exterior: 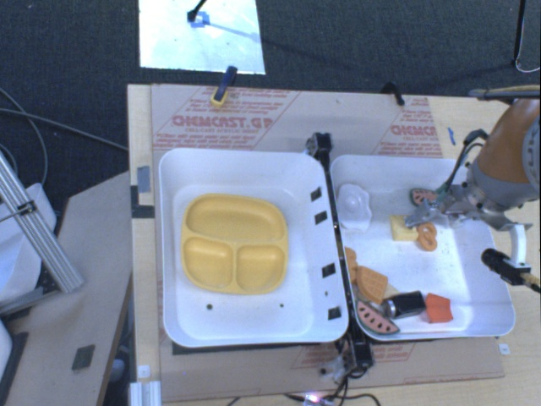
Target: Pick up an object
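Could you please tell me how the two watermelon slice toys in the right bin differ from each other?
The watermelon slice by the bottom edge lies at the right bin's near-left corner, in full view, next to a black cylinder. The watermelon slice near the end effector lies farther back, looks smaller and is partly hidden by the end effector. Both show red flesh with dark seeds.

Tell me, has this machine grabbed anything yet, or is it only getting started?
Done: the arm has reached into the right bin, and its tool sits low among the toys, beside the yellow block and the orange pretzel-shaped piece. In hand: nothing is visibly lifted; whether it grips anything is unclear. Left: closing on one object and raising it. The yellow divided plate lies alone in the left bin.
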You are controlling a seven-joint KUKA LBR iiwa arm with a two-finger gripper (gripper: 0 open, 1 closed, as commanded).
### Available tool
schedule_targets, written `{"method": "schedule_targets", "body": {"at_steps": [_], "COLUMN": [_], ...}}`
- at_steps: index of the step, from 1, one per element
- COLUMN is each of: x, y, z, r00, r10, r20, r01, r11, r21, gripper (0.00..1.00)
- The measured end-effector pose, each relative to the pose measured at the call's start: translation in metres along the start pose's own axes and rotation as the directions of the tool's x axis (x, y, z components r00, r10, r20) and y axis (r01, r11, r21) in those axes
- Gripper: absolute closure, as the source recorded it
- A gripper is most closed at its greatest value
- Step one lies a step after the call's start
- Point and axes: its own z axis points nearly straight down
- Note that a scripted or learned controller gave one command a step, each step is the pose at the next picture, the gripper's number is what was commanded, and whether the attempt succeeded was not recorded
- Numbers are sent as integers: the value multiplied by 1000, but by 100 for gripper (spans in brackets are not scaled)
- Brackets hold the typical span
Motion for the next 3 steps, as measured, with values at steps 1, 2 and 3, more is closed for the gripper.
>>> {"method": "schedule_targets", "body": {"at_steps": [1, 2, 3], "x": [0, 0, 0], "y": [3, 4, 4], "z": [-11, -22, -21], "r00": [1000, 1000, 1000], "r10": [-8, -11, -12], "r20": [3, 4, 4], "r01": [8, 11, 12], "r11": [1000, 1000, 1000], "r21": [-5, -7, -6], "gripper": [100, 100, 0]}}
